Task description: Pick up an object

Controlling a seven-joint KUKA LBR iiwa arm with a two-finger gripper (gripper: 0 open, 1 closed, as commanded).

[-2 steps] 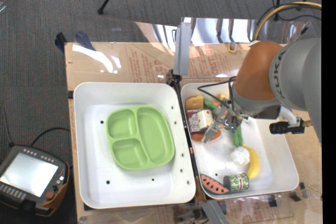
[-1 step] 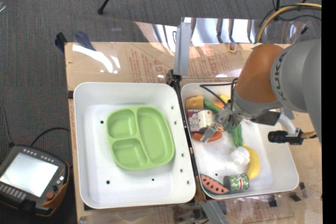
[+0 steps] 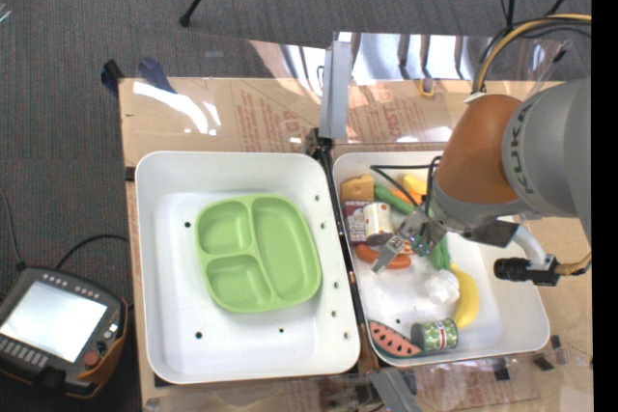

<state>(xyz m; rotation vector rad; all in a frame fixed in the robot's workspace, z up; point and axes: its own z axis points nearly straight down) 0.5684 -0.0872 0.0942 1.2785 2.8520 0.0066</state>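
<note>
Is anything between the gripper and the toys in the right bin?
Nothing visible. The gripper is already down in the right bin, right at the red and green toys near its left wall. The banana and can lie clear to its lower right.

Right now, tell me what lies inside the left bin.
The left bin holds a green divided plate, lying flat; its three compartments look bare. Whatever is beneath the plate is covered.

We see the right bin crowded: a banana, a can and a watermelon slice lie close together, leaving little bare floor. Left of that bin, a green divided plate fills the left bin's middle, with open white floor around it.
</note>
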